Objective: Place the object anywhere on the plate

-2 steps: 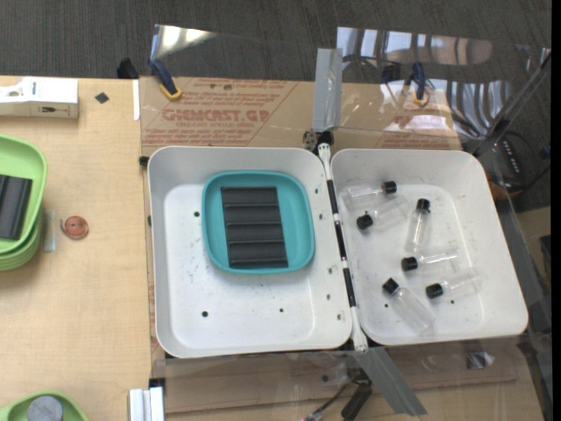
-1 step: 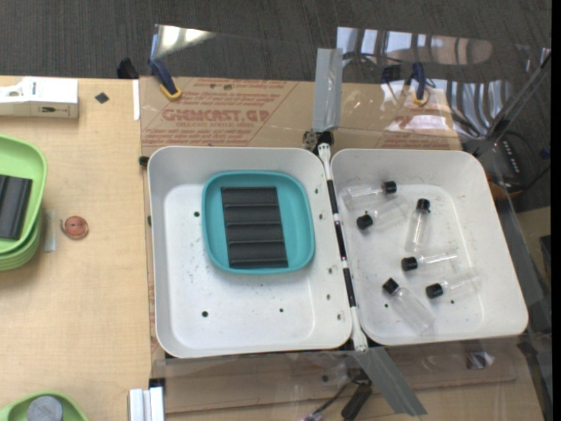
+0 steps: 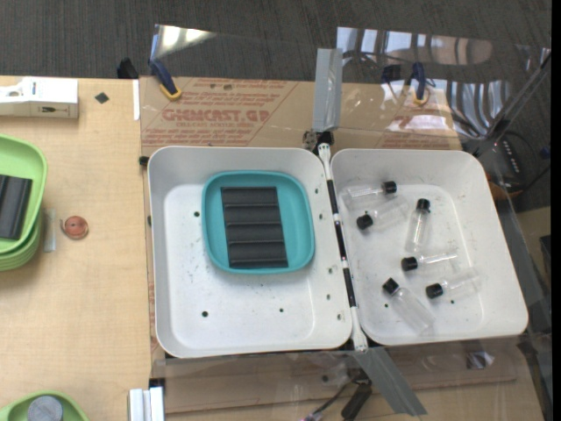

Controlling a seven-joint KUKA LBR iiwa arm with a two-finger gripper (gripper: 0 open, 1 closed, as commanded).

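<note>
We are looking down on two white bins that are sitting side by side on the desk (image 3: 79, 323). The left bin (image 3: 180, 279) is holding a teal plate (image 3: 215, 226), which is lying flat near the bin's middle and carrying a dark ribbed slab (image 3: 256, 226) across its centre.

The right bin (image 3: 478, 226) is holding the task's things: a scatter of clear vials (image 3: 419, 228) with black caps, all lying on their sides on the bin floor. We are counting six caps. One vial is lying near the bin's far left corner (image 3: 370, 192), another is lying just below it (image 3: 382, 216), and three are clustering toward the near side (image 3: 403, 301). None of them is touching the plate; the wall between the bins is separating them from it.

We are unable to tell whether the tool is spread or pressed together.

On the desk's left edge, green plates (image 3: 19, 160) are stacking up, and a small reddish disc (image 3: 75, 226) is lying beside them.
</note>
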